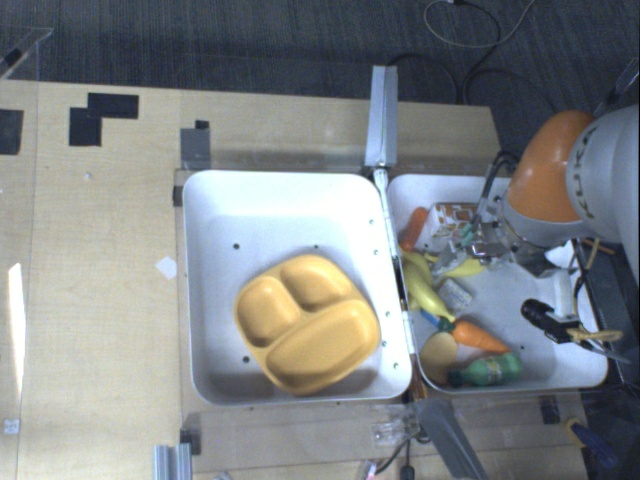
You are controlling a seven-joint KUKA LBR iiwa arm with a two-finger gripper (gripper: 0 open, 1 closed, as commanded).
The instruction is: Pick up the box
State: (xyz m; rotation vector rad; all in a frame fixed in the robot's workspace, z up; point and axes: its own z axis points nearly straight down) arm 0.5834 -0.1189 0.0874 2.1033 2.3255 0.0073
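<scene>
The pale wooden counter (90, 298) carries two shallow white plastic bins; the left bin (210, 268) holds a yellow three-compartment plastic tray (305, 323), tilted; the right bin (585, 363) holds the clutter; the grey arm with its orange band (545, 178) reaches in from the right, and its gripper (478, 243) hangs low over that bin's upper half; the small printed cardboard box (445, 223), white with red and orange markings, lies at the bin's upper left, just left of the gripper and partly hidden by it; whether the fingers are spread or pinching anything I cannot tell; nearby lie a yellow banana (422, 288), an orange carrot (478, 336) and a green bottle (488, 370).
</scene>
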